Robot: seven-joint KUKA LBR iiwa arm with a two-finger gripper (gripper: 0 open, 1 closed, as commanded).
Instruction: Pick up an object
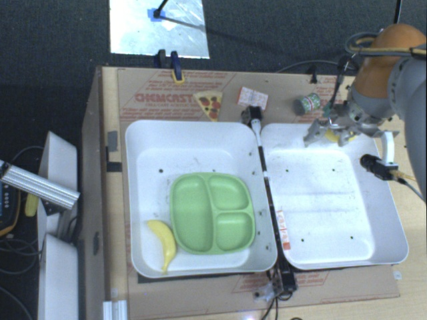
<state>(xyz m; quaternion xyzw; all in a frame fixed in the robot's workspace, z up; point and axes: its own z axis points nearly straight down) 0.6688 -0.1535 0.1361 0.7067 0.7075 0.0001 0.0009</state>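
We see the arm (pixel 393 79) at top right, gripper (pixel 331 131) over the far edge of the right bin (pixel 333 205). Can't tell if it's open or closed, or if anything's in it. Left bin (pixel 193 199) has a green divided plate (pixel 212 212) w/ a banana (pixel 163 243) touching its near-left side. On the cardboard behind the bins: pizza slice toy (pixel 209 103), small card (pixel 253 97), a little can (pixel 309 103) near the gripper.
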